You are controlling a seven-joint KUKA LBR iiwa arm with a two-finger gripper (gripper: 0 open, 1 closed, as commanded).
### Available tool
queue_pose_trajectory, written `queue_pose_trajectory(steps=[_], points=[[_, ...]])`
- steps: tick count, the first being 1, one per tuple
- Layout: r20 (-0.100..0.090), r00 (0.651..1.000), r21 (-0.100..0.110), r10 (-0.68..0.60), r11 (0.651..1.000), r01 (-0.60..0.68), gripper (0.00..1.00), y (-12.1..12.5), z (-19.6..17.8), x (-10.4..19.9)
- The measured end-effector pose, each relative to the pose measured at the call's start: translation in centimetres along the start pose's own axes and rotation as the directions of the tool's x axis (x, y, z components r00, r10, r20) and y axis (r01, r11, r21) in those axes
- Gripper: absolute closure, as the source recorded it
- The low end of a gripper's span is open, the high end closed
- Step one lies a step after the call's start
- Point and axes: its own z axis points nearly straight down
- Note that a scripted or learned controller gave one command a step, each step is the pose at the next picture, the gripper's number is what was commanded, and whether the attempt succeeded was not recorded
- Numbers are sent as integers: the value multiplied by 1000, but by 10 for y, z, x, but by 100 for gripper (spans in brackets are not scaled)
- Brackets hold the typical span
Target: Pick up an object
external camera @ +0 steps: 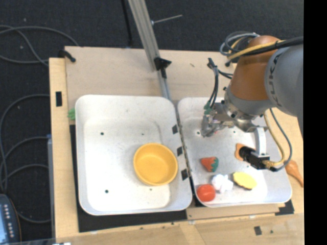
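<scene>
My gripper (207,128) hangs over the back left part of the right bin (191,108), its tips close to the bin floor, with nothing seen between them. Nearer the front of that bin lie a red and green strawberry-like piece (209,163), a red ball (206,192), a small white lump (221,183) and a yellow oval piece (244,180). An orange piece (239,150) peeks out beside the wrist hardware. The strawberry lies a short way in front of the gripper.
A yellow bowl (155,164) sits in the left bin (102,111) near the divider. A slanted metal rail (147,34) rises behind the bins. An orange object (293,171) lies off the right bin's right rim.
</scene>
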Motion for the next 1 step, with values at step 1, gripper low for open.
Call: queue_pose_trajectory(steps=[1], points=[[-1,1000,-1,-1,1000,1,100,-8,-15,51]])
